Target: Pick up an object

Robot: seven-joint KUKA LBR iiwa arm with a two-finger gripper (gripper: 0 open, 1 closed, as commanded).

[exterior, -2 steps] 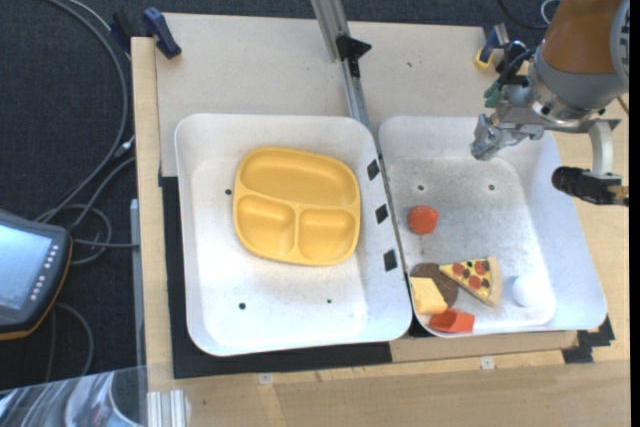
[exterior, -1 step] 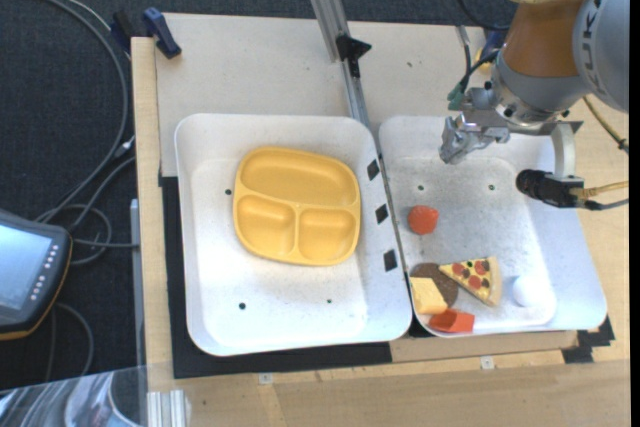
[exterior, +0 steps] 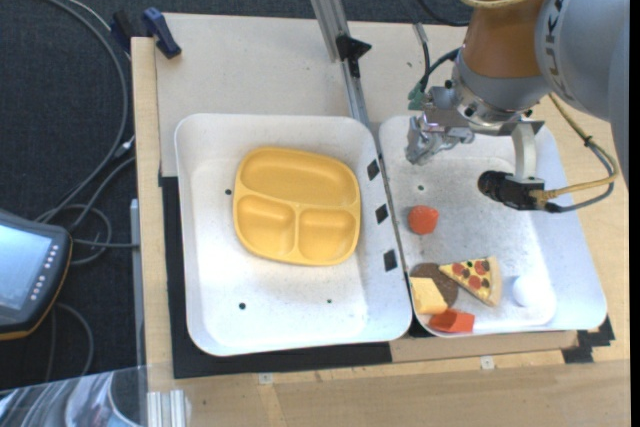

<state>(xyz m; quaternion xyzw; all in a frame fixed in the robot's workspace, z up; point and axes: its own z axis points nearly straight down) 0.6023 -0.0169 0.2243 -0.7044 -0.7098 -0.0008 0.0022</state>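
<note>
Small red-orange ball (exterior: 423,219) sits in the right bin (exterior: 570,260), just below the tool (exterior: 428,137) in the pic and a touch to its right, apart from it, not touching. Tool hangs over the far-left part of that bin, near the divider side; nothing seen betw its fingers, and can't tell whether they're spread or closed — too small and blurred. Further from the tool, toward the near edge of the same bin: a toy pizza slice (exterior: 473,279) w/ dots on it, a brown piece (exterior: 437,274) touching it on the left, a pale yellow cheese-like block (exterior: 428,296) just beside those, and an orange-red block (exterior: 453,321) at the bin's near rim. A white round obj (exterior: 527,291) lies right of the pizza slice, hard to make out against the bin. Right of the tool, a black cylindrical part (exterior: 503,188) w/ a yellow cable hangs off the arm (exterior: 545,10). Left of the tool, across the divider, the left bin (exterior: 205,315) holds a yellow 3-compartment tray (exterior: 296,206), lying flat, well apart from the tool. Both bins rest on the desk (exterior: 240,55); a blue clamp (exterior: 161,30) sits at its far-left corner.
</note>
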